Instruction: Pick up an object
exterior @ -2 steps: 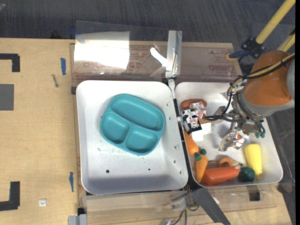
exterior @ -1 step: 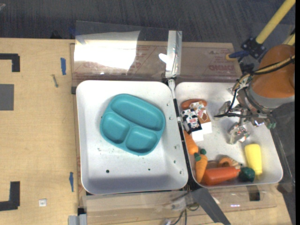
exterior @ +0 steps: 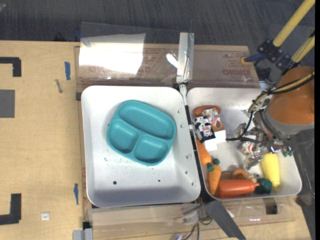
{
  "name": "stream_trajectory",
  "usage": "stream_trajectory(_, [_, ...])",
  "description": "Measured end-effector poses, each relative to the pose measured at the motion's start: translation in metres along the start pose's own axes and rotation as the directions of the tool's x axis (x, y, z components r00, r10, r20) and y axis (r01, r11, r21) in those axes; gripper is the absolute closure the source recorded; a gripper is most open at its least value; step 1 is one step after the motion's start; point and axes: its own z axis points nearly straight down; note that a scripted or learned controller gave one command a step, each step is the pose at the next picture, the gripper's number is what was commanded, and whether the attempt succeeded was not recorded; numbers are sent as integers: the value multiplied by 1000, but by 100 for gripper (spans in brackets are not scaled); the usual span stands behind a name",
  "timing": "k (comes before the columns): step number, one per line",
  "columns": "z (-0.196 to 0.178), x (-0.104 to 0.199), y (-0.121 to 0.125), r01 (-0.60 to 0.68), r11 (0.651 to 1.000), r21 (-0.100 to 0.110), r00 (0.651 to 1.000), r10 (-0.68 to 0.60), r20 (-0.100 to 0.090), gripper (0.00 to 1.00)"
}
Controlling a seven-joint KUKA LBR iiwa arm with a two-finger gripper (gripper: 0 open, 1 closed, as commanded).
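While cables are masking the gripper (exterior: 255,151) over the right bin (exterior: 295,186), its grip is proving impossible to judge.

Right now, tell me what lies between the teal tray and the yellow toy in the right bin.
In the camera view, between the teal tray and the yellow toy: the bins' adjoining rims, a printed packet, a white block, then bare bin floor.

A teal divided plate (exterior: 141,131) lies in the left white bin (exterior: 95,184), on a wooden bench (exterior: 35,149).
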Motion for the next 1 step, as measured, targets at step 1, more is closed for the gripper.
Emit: stream_trajectory(1, [0, 0, 0, 0, 1000, 0, 1000, 0, 1, 0])
